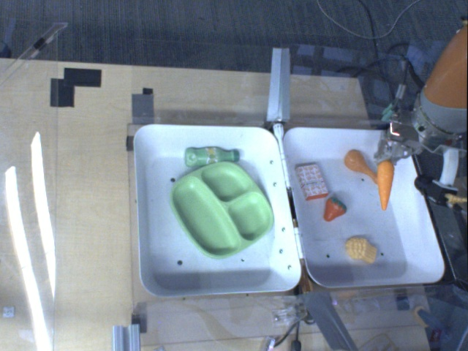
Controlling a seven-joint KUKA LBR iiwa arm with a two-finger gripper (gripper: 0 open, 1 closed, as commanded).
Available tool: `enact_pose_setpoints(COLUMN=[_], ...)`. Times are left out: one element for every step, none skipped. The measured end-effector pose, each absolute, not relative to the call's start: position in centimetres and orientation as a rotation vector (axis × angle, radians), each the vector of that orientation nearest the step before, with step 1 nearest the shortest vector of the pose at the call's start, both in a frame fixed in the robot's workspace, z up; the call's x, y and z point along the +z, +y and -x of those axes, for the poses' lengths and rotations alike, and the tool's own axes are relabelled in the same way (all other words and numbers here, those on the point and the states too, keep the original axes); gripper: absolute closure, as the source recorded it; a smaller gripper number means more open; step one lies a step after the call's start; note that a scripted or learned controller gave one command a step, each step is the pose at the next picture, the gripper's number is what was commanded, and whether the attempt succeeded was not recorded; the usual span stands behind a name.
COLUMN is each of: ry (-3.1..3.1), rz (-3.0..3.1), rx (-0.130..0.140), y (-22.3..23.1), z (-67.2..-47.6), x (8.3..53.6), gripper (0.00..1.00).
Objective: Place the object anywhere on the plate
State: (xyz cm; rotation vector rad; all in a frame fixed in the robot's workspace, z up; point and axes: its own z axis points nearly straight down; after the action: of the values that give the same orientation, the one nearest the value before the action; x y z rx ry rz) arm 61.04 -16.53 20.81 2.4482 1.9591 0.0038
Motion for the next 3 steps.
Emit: enact_pose_setpoints(ry=[1.972, 1.840, 1.849], rz=[-2.441, -2.545, -2.539], rx=[0.005, 0.006, 0.006], y=[-10.3, -3.0, 5.6], z=[-65.3, -60.6, -62.8], x=[17.6, 18.6, 18.5], gripper=[1.00, 1.00, 1.00])
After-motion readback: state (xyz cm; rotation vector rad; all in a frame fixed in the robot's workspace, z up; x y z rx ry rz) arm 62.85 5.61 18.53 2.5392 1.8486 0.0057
